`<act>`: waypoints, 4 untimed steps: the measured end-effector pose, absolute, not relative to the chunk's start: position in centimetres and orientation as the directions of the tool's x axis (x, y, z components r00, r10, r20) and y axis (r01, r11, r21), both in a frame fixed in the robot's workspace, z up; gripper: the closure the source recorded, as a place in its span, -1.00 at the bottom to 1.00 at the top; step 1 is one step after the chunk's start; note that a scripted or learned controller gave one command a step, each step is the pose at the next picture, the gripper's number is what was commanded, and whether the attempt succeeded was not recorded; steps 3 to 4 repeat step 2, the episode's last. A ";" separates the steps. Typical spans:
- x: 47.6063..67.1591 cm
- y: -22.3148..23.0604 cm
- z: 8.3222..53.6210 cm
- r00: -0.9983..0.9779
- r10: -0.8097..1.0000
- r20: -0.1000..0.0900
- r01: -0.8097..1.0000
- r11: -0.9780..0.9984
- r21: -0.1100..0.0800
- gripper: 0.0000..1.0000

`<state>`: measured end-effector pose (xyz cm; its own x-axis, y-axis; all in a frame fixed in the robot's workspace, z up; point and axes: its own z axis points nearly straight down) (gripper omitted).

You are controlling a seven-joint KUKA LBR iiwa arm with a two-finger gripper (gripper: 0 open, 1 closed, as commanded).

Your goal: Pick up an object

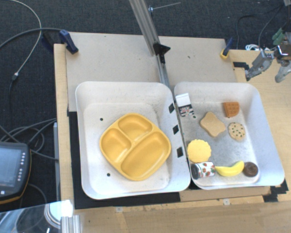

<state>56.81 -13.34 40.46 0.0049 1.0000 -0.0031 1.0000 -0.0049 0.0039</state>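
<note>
My gripper [268,72] hangs at the upper right, beyond the far corner of the right bin [266,130]. Its two grey fingers [255,71] stand apart, open, with nothing between them. The right bin holds several toy foods: an orange waffle [230,108], a slice of toast [212,124], a cookie [236,130], a round yellow scalloped piece [199,150], a banana [230,169], a brown donut [250,169] and a small printed can [203,169] lying on its side. A white box [183,101] rests by the bin's left wall.
The left bin [87,130] bears a yellow divided plate [136,146]. A slanted metal pole [143,18] comes down to the gap between the bins. Blue clamps [68,41] sit on the bench's far corners. A pendant screen [7,169] lies on the floor at left.
</note>
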 end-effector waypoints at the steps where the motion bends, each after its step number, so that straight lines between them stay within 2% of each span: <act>1: 53.9 -17.1 43.2 0.004 1.000 -0.004 1.000 -0.004 0.007 -1.00; 2: 53.6 -19.9 42.0 0.003 1.000 -0.001 1.000 -0.003 -0.001 -1.00; 4: 53.6 -19.9 42.0 0.003 1.000 -0.001 1.000 -0.003 -0.001 -1.00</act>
